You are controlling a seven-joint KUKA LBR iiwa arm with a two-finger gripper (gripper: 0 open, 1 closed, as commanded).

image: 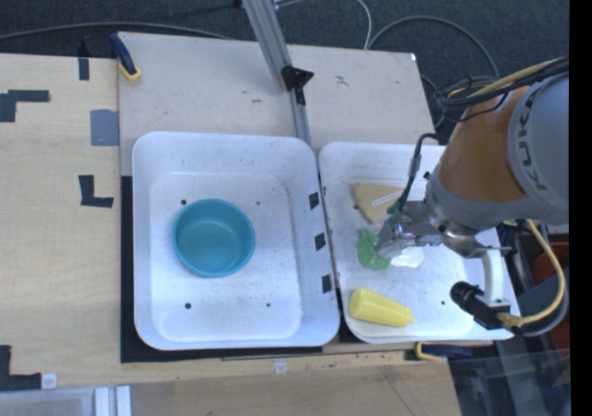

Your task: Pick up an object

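A green object (pixel 372 250) lies near the middle of the right bin, partly under the arm's wrist. A tan wedge (pixel 374 197) lies flat toward the far side. A yellow corn-shaped piece (pixel 379 309) lies on its side near the front rim. A small white object (pixel 408 258) lies just beside the green one.

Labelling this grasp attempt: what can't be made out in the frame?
- Pincer: blurred and small in the camera view; a grip on anything is unreadable.
- Crumpled green object: partly covered by the pincer; contact unclear.
- White object: mostly under the wrist, identity unclear.
- Tan wedge-shaped piece: right end hidden by the arm.
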